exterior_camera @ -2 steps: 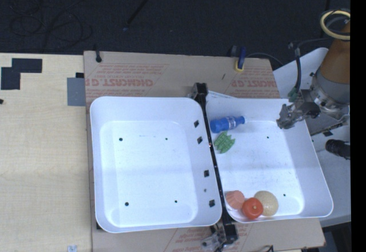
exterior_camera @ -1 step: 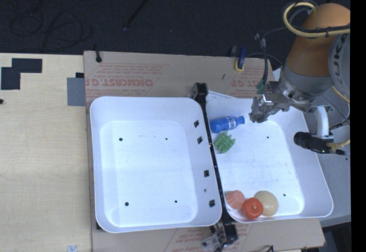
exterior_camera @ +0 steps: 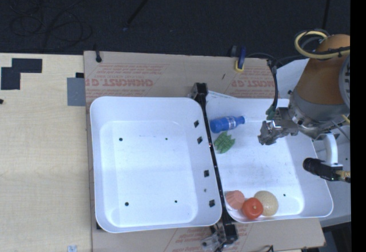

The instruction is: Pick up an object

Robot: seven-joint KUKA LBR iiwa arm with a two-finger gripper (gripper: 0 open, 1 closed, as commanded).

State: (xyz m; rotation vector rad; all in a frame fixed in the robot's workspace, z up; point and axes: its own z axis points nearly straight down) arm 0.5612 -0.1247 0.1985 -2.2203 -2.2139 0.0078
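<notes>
Currently the two-finger metal gripper [exterior_camera: 270, 134] is seen mid-right over the right white bin [exterior_camera: 311, 202], finger state undeterminable, blue plastic bottle [exterior_camera: 226, 124] left of it.

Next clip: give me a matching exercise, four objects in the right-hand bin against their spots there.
Things:
1. blue plastic bottle
2. green leafy item
3. round red-orange ball
4. round cream-coloured ball

Places:
A. near edge, right of the red-orange one
B. just below the bottle, by the divider
C. far end, by the divider
D. near edge, between a pink piece and a cream one

Pairs: 1-C, 2-B, 3-D, 4-A
</notes>
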